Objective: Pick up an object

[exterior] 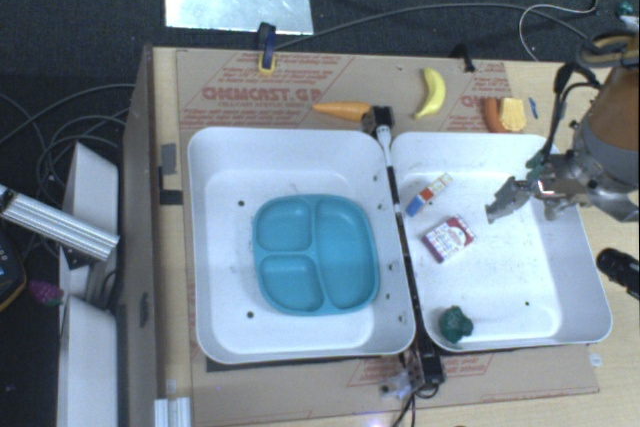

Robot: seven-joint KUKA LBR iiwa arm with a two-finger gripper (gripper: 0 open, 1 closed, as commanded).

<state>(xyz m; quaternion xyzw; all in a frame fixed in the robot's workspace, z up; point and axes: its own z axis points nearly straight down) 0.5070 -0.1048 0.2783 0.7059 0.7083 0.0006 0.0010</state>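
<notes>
Arm comes in from the right, gripper [508, 199] hovering over the right bin [575, 315], upper-right part of its floor. Can't tell from this angle whether the jaws are wide or narrow; nothing visible between them. Candidate objects in the right bin: a small white box with blue and red ends [427, 194] at the far-left part near the divider, a red-and-white packet [448, 239] just near of it toward the middle, and a dark green lump [457, 323] at the near-left corner against the wall. Gripper sits right of the box and packet, apart from both, well apart from the green lump. Left bin [215, 205] holds a blue sectioned plate [316, 252], roughly centred, lying flat. On the surface [300, 90] beyond the bins: an orange carrot [340, 111] by the far end of the divider, a yellow banana [432, 92] to its right, and an orange-yellow item [505, 114] further right, type unclear. A yellow-handled clamp [266, 49] sits on the far edge of the surface.
</notes>
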